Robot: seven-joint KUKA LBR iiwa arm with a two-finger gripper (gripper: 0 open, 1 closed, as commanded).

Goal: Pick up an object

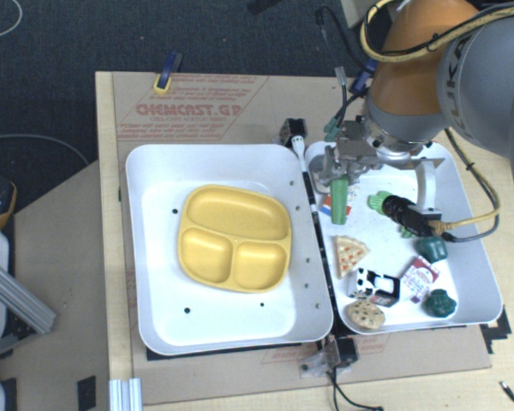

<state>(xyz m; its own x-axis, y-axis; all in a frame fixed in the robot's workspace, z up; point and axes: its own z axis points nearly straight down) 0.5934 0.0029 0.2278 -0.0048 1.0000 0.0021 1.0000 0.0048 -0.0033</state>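
My gripper (339, 181) hangs over the upper left part of the right bin (475, 268), close to the wall between the bins. Directly below it is a small orange, white and blue object (339, 204); I cannot tell whether it is gripped or just lying underneath. Further forward in that bin lie a pizza slice (350, 253), a black-and-white toy (376, 285), a tan cookie (365, 315), a red-and-white packet (419, 278), a dark green toy (440, 303) and a teal piece (431, 248).
The left bin (150, 229) holds a yellow divided plate (234, 237). A cardboard sheet (188, 105) lies behind the bins. The grey and orange arm (428, 54) rises over the right bin's back edge.
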